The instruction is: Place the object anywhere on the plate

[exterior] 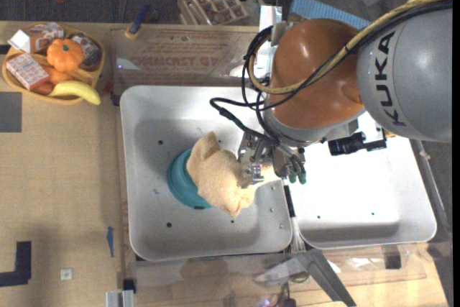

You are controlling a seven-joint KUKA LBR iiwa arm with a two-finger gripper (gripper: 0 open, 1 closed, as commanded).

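A tan, lumpy soft object (215, 175) lies over a teal plate (181, 182) in the left white bin (144, 226), covering most of the plate's right side. My gripper (253, 167) hangs at the object's right edge, touching or nearly touching it. The orange band and grey wrist of the arm loom above it and hide the fingers' state.
The right white bin (374, 212) lies beside the left one, under the arm. A wicker basket of toy food (54, 68) with a banana and a pumpkin sits on the bench at the far left. Cables loop around the wrist.
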